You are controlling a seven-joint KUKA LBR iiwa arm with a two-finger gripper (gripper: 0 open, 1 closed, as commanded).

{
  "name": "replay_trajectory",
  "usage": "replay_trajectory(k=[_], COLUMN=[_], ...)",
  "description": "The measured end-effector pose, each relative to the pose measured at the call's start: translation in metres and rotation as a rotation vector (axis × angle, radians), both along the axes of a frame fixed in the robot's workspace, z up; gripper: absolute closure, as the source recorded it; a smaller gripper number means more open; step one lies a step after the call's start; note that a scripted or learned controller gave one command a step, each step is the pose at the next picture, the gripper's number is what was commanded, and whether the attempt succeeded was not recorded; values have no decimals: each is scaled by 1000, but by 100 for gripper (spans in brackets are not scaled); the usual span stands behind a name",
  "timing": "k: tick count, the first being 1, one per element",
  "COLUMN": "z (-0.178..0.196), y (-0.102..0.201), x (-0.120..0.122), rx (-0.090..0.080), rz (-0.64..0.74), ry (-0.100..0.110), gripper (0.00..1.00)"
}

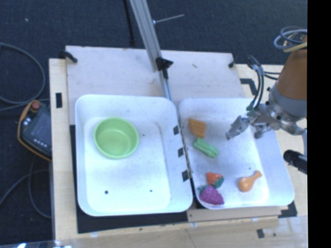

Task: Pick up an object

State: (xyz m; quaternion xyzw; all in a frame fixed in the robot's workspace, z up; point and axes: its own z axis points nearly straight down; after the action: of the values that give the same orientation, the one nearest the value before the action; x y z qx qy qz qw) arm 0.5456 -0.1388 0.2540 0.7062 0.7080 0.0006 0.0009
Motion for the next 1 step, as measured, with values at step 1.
replay_trajectory(k=[1], z=[0], y=[0], x=[0], rx=[0], rz=[-2], ry=[0], gripper=[0])
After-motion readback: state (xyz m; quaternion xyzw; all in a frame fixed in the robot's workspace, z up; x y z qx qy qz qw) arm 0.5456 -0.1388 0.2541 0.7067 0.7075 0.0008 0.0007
